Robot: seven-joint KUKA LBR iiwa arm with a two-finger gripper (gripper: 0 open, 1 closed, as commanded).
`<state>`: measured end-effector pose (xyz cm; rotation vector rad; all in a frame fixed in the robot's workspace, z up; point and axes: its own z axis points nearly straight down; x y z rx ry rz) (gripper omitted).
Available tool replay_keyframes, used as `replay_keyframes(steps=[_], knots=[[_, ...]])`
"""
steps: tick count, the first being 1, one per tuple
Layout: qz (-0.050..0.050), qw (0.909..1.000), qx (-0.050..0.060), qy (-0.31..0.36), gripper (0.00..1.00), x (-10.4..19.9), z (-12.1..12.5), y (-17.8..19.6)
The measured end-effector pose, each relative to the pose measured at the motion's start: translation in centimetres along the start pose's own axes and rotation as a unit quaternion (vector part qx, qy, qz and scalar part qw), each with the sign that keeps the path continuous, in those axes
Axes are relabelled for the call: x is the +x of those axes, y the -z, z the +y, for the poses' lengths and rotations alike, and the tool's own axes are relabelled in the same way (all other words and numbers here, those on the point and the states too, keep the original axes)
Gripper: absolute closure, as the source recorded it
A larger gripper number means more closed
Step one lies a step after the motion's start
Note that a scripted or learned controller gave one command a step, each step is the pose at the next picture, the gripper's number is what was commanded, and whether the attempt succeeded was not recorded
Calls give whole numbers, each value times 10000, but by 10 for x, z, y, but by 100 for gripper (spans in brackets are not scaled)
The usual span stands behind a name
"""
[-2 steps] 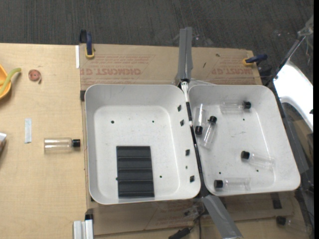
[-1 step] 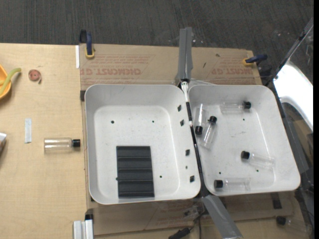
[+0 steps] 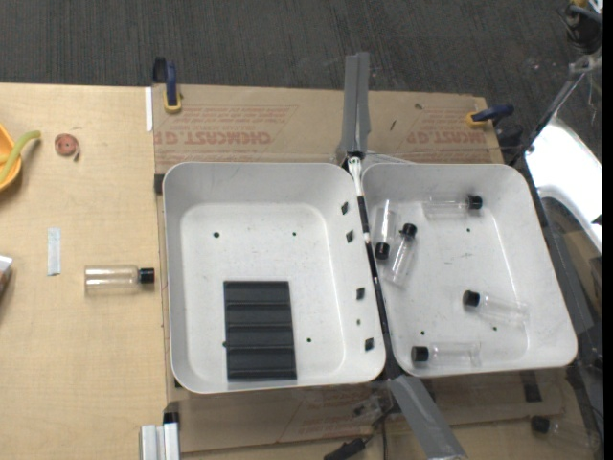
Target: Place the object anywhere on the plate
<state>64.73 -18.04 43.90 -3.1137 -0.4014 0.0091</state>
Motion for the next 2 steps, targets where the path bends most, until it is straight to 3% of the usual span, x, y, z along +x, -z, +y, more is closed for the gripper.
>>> replay_keyframes(steps=[1, 2], knots=[[10, 9996, -8, -267, 0, -8, 41, 1], [11, 9997, -11, -260, 0, -5, 42, 1]])
